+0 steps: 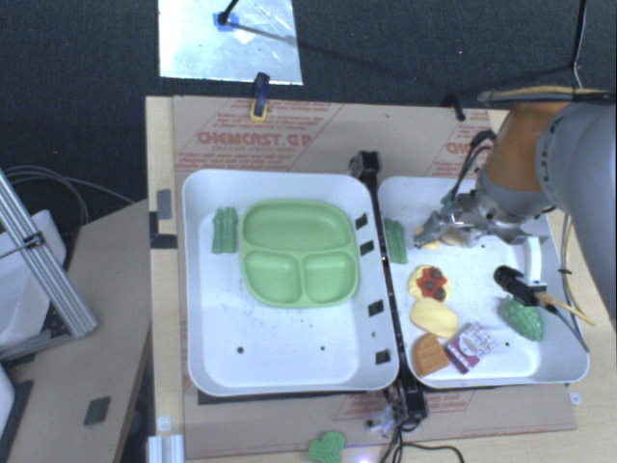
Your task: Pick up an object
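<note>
Nothing is lifted yet: the hand (pixel 436 231) is low in the right bin (pixel 564 355), and whether it is open or gripping I cannot tell; the toys, such as the yellow piece (pixel 433 316), lie loose below it

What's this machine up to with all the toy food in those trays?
A grey robot arm reaches in over the right bin, its gripper low near the bin's upper left. Below it lie a small pizza-like toy, a yellow piece, a purple packet and a green leafy toy. The left bin holds a green divided plate. Nothing visibly sits between its fingers.
</note>
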`<control>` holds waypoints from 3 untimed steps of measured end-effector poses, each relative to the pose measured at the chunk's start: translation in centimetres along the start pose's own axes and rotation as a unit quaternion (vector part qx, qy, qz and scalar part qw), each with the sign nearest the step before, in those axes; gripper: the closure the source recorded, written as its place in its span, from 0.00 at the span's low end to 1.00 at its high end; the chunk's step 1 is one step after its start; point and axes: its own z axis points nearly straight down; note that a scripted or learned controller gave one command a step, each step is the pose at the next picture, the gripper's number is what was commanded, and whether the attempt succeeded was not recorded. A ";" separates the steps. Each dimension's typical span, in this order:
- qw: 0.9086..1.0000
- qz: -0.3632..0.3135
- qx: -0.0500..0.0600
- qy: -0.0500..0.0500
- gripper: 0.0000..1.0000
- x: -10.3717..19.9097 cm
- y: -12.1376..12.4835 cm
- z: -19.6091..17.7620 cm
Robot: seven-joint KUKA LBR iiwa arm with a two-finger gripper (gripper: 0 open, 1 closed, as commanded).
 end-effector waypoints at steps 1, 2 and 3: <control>1.000 0.000 0.000 0.000 1.00 0.0 0.0 -1.1; 1.000 0.000 0.000 0.000 0.00 0.0 -0.1 -1.0; 1.000 0.000 -0.001 0.000 0.00 0.4 4.2 0.0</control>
